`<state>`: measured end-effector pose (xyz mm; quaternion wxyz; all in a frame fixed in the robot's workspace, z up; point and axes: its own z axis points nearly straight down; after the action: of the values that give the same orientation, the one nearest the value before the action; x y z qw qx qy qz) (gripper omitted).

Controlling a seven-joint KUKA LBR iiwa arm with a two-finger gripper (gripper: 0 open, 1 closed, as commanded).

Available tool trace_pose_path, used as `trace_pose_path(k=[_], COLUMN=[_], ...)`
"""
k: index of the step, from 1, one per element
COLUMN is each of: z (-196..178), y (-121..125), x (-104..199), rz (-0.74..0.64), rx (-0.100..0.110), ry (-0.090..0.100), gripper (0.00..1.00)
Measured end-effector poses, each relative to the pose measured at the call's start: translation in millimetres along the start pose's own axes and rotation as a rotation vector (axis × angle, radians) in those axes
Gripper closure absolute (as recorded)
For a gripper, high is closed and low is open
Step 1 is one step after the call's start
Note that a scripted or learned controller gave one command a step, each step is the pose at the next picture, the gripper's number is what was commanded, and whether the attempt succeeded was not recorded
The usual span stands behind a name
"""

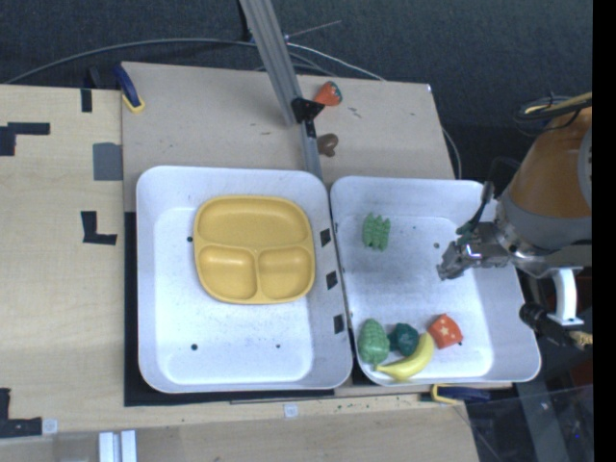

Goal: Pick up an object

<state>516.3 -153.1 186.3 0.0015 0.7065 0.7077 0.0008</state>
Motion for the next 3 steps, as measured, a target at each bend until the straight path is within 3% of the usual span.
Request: trace_pose_path(k=[1, 3], z=[-53, -47], y=[1, 8], x=[0, 100], rz=[-0.001, -0.006], rx=[-0.001, 0.005], ry=[0.000, 0.003], gripper=[1.00, 1.00])
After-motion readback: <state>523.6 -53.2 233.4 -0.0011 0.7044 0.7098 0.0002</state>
